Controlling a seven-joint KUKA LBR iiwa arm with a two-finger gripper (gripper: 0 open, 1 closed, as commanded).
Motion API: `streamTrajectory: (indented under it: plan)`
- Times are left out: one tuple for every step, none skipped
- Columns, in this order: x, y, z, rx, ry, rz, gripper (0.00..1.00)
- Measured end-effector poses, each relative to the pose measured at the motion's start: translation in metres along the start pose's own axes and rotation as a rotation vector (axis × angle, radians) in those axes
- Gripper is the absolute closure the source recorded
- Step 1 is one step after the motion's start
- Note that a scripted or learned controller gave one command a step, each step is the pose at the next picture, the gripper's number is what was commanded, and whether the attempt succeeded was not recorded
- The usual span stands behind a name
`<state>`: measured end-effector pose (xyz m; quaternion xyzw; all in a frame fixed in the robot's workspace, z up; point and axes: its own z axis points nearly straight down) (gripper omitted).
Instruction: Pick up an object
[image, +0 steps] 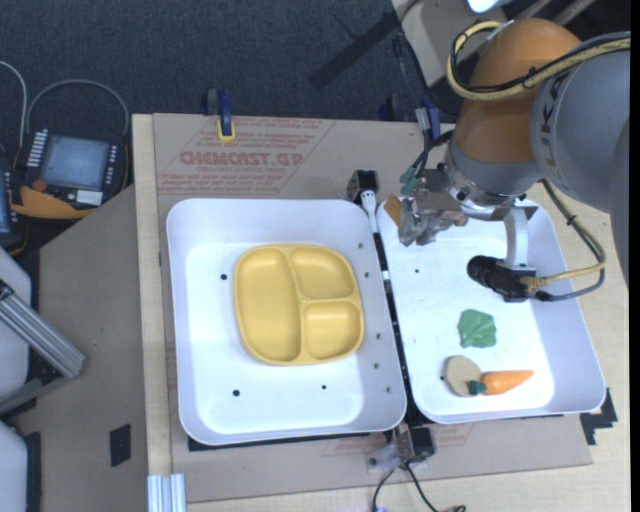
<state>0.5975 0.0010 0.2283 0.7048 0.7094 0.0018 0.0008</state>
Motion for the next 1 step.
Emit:
streamTrajectory:
  plan:
    - [0.0491,0.0121,-0.0081,0.0,0.0,0.001,1.0]
